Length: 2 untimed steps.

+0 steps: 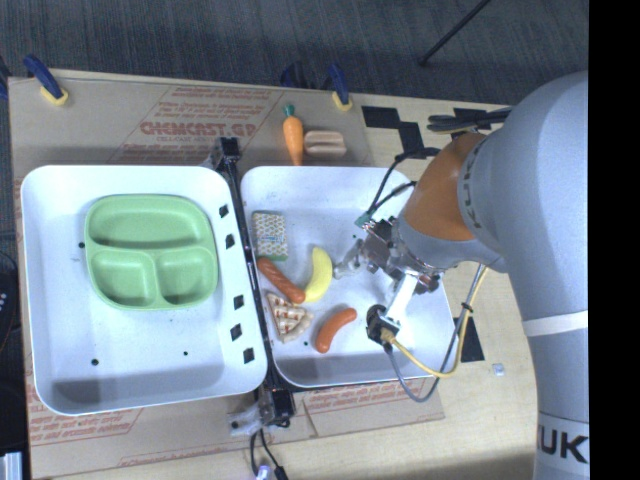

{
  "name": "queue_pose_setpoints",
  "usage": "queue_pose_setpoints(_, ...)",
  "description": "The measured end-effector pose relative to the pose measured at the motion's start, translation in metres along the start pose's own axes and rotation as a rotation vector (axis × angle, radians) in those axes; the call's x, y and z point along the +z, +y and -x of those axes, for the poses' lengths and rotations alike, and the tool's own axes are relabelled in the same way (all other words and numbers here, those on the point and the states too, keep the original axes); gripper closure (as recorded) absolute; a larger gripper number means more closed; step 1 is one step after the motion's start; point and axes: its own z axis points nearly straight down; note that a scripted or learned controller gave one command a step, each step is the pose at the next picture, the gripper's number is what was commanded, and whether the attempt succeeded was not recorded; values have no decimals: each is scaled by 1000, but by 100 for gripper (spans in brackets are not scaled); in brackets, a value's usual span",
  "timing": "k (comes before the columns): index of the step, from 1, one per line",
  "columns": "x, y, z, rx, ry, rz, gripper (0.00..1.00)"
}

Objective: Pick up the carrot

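Orange carrot (292, 136) on table (180, 118) behind right bin (330, 370), beside bun (324, 144); claw (352, 258) near banana (318, 274), finger state indiscernible.

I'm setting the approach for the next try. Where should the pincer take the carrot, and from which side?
The carrot lies outside both bins on the bench, beyond the right bin's far rim, green top pointing away. Probably best to grip the thick orange middle from straight above, closing across its short width; the bread-like item close on its right leaves little room there.
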Motion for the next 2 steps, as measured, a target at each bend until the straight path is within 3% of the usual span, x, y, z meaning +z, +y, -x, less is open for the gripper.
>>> queue_pose_setpoints(1, -97, 25, -36, 21, 2, 4, 0)
queue_pose_setpoints(2, 0, -21, 48, 157, 0, 1, 0)
